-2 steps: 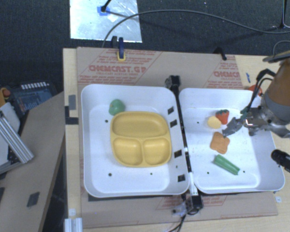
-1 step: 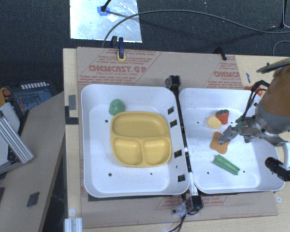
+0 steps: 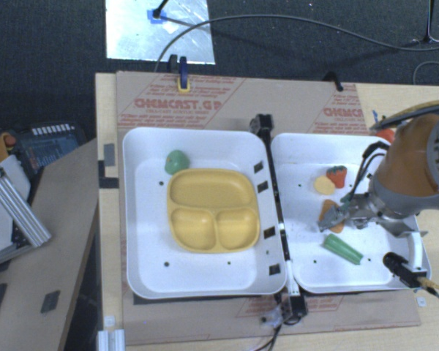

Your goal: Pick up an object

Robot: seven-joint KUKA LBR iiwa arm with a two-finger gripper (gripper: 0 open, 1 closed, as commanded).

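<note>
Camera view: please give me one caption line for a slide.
KUKA arm's gripper low over an orange piece in the right bin; yellow tray in the left bin.

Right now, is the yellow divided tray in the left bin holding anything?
Empty: all three compartments of the yellow tray show bare yellow. The green ball lies outside it, on the left bin's floor by the tray's upper left corner.

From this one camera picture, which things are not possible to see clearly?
- Gripper, camera view: small and dark over the orange piece; open or shut, holding or not, cannot be told.
- Orange piece: partly covered by the gripper, so its shape is unclear.
- Arm: cut off by the right edge.
- Yellow and red items in the right bin: too small to identify.
</note>
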